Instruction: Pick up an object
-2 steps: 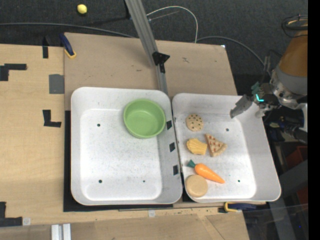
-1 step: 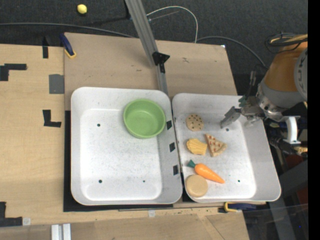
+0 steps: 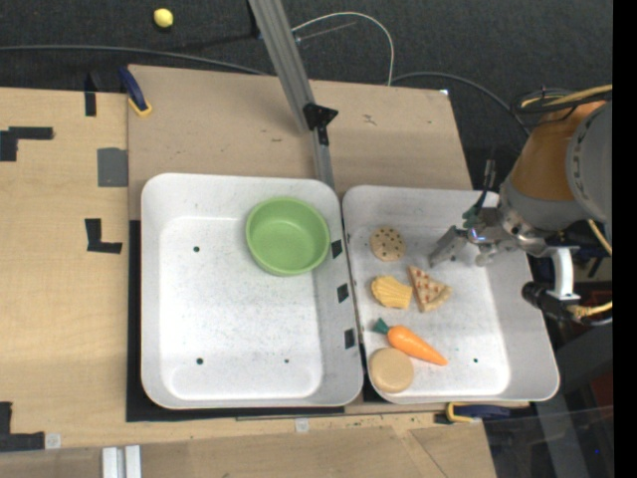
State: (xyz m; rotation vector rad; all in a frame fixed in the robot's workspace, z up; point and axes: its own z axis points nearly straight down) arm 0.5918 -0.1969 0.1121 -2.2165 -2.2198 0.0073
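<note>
Five food toys lie in the right bin [image 3: 518, 366]; the gripper [image 3: 456, 250] hovers above the pizza slice [image 3: 429, 290], fingers apart, empty.

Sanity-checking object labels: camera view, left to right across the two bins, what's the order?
green bowl → round tan piece → pizza slice → gripper. Cookie, yellow chip and carrot overlap the round piece in x, so they are left out.
</note>
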